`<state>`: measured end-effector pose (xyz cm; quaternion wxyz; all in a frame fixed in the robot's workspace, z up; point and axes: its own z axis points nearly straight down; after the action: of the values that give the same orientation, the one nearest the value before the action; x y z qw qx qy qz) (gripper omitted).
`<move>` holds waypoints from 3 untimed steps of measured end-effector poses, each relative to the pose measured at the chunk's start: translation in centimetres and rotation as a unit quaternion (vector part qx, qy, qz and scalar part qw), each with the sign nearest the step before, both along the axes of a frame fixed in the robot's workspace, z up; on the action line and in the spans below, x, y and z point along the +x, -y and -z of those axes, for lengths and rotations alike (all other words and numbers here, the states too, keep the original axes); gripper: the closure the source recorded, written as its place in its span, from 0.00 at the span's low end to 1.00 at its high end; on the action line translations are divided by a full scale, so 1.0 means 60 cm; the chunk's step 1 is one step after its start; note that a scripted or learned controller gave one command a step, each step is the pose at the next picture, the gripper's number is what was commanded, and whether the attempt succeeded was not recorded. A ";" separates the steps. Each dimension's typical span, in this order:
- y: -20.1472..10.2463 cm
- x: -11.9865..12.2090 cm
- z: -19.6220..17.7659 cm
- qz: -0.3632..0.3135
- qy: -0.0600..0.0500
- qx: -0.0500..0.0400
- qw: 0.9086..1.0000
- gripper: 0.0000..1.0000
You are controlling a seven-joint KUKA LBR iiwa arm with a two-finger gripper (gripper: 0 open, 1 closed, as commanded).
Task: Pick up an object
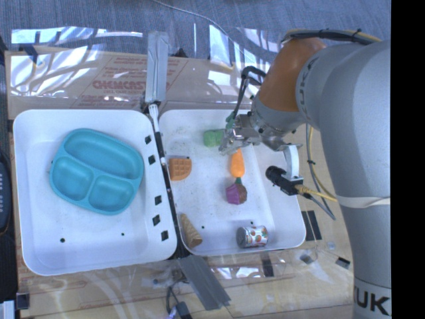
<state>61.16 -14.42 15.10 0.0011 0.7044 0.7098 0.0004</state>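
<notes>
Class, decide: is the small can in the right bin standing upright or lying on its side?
On its side: the can lies lengthwise, its round end facing sideways.

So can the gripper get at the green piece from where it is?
Probably yes. The gripper sits right beside the green piece, which lies apart from the carrot; nothing lies between them.

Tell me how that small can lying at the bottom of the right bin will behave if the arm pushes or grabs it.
The can lies on its side, so a push would probably roll it. It looks small and rigid, likely light. Its smooth curved wall might slip between fingers.
</notes>
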 end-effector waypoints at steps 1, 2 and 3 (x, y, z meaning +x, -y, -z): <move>0.061 -0.061 0.099 0.000 -0.003 0.000 1.000 0.00; -0.003 -0.081 0.029 -0.001 -0.002 0.001 1.000 0.00; -0.075 0.027 0.103 -0.002 -0.004 0.001 1.000 0.00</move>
<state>62.79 -9.92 8.94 -0.0027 0.7031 0.7111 -0.0018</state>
